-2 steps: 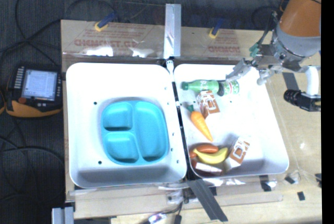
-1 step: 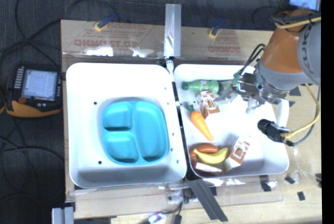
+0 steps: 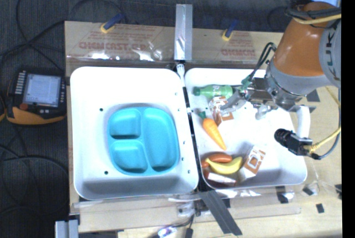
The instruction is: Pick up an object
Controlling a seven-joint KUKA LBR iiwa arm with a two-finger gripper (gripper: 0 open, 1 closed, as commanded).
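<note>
Landmark: I take the right bin point(image 3: 288, 173) as my reference; every place below is given against it.
Bins: I count two, white and shallow, side by side; the left bin point(image 3: 89, 120) touches the right bin's left wall.
Blue tray: one, turquoise, three compartments, lying in the middle of the left bin point(image 3: 143, 140).
Green bottle: one, clear green with a white label band, lying on its side near the right bin's far wall point(image 3: 213, 90).
Carrot: one, orange and tapered, lying at a slant toward the right bin's left wall, thick end toward the near side point(image 3: 213, 132).
Banana: one, yellow with a greenish tip, curved, lying at the right bin's near left corner point(image 3: 227, 165).
Red and dark items: I see a reddish rounded piece and a dark one under the banana at the same corner point(image 3: 213, 175); I cannot tell what they are.
Small cartons: I count two, white with red-brown print; one point(image 3: 223, 111) sits just below the bottle, the other point(image 3: 254, 161) just right of the banana.
Arm: one, grey with an orange band point(image 3: 302, 51), over the right bin's far right part.
Gripper: one, above the right bin near the bottle's cap end and the upper carton point(image 3: 239, 97); I cannot tell how its pincer stands, nor whether it grips anything.
Pendant: one handheld screen unit, lying on the floor well left of both bins point(image 3: 34, 95).
</note>
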